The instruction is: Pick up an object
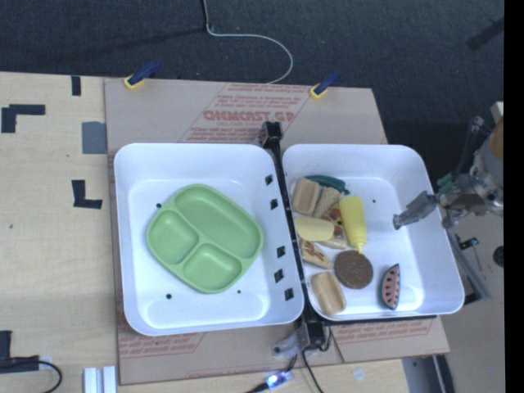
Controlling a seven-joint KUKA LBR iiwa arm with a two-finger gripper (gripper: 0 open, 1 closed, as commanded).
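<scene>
- The gripper [403, 217] reaches in from the right, over the right bin's [409, 164] right side; whether it is wide or narrow cannot be told, and nothing shows in its grasp.
- Toy food lies along that bin's left and lower parts: a yellow bottle [353, 222], a brown cookie [354, 269], a watermelon slice [390, 286].
- A green divided plate [205, 237] lies in the left bin [135, 170].
</scene>
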